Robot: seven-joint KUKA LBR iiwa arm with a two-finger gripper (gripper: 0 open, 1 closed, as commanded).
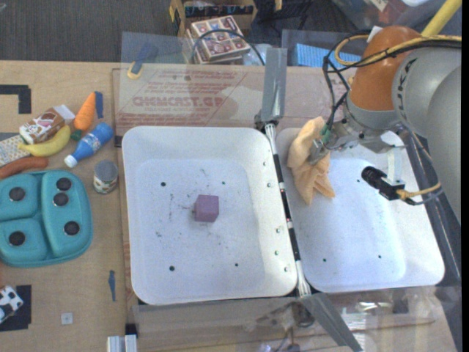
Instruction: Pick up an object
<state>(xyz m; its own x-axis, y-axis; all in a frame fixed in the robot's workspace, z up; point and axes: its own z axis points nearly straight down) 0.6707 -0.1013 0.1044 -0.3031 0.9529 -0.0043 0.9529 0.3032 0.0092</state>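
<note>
The jaws (320,150) pinch a crumpled tan cloth (308,169), which hangs above the right white bin (381,270) at its 10 o'clock corner. A small purple cube (207,208) sits at the centre of the left white bin (146,196).

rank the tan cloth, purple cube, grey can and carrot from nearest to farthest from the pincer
From the pincer:
1. Tan cloth, right at it in the right bin.
2. Purple cube, middle of the left bin.
3. Grey can, just left of the left bin.
4. Carrot, far left, on the bench.
</note>
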